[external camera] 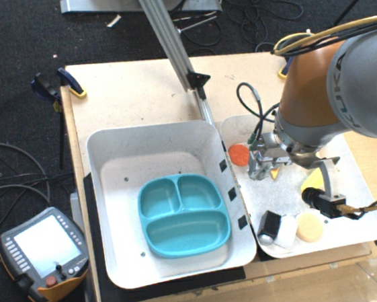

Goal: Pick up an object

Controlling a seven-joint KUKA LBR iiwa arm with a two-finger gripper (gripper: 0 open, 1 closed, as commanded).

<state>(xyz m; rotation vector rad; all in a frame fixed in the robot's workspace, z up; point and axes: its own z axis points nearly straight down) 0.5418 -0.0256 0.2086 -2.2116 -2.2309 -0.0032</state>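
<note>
Hovering low in the right bin [352, 162], the hand [263, 167], grip state unclear, is risking nudging the orange ball [238, 153] away

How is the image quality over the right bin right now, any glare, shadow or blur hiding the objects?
Camera view: lighting is even and soft, with no strong glare on the white right bin. The grey and orange arm covers part of that bin. The metal two-finger gripper looks cluttered and slightly soft; the small orange ball and pale yellow round block are sharp.
</note>
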